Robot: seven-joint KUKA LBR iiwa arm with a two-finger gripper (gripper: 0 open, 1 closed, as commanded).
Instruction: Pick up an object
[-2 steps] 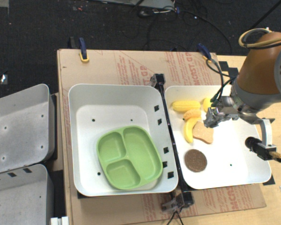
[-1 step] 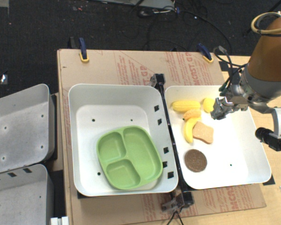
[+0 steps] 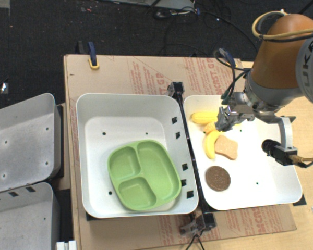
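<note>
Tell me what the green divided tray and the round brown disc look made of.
The green three-compartment tray looks like moulded plastic: uniform colour, smooth rounded ridges, soft sheen. The round brown disc looks matte and speckled, possibly a toy cookie of plastic or foam; the picture leaves that open.

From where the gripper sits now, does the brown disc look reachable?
Probably yes: the brown disc lies flat and apart from the toast and banana, with the gripper in the same bin.

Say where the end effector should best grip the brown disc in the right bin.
Probably across the disc's edges, from straight above: it lies flat, apart from the toast and banana, with bare bin floor around it for a finger on either side.
</note>
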